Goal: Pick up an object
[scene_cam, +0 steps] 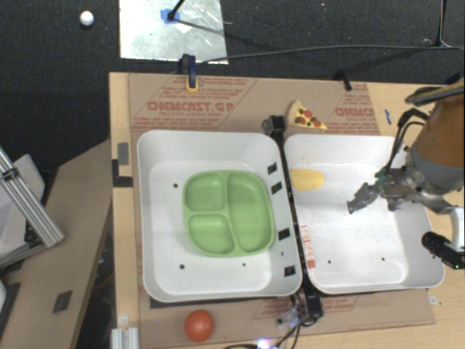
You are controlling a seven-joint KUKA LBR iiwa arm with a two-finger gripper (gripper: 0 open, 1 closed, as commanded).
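A flat yellow oval object (307, 179) lies at the back left of the right bin (363, 267). A green divided plate (228, 213) sits in the middle of the left bin (167, 267). My gripper (361, 200) hangs over the right bin's middle, reaching in from the right, a little right of and nearer than the yellow object. Nothing shows between its fingers. A pizza-slice toy (306, 117) rests on the cardboard behind the bins, and a red-orange ball (198, 325) sits on the cardboard in front of the left bin.
The bins stand on a cardboard sheet (218, 104) with a blue clamp (189, 71) at its far edge. A shiny foil sheet (171, 20) and a small white ball (87, 18) lie on the dark floor behind. Metal framing (25, 202) stands at the left.
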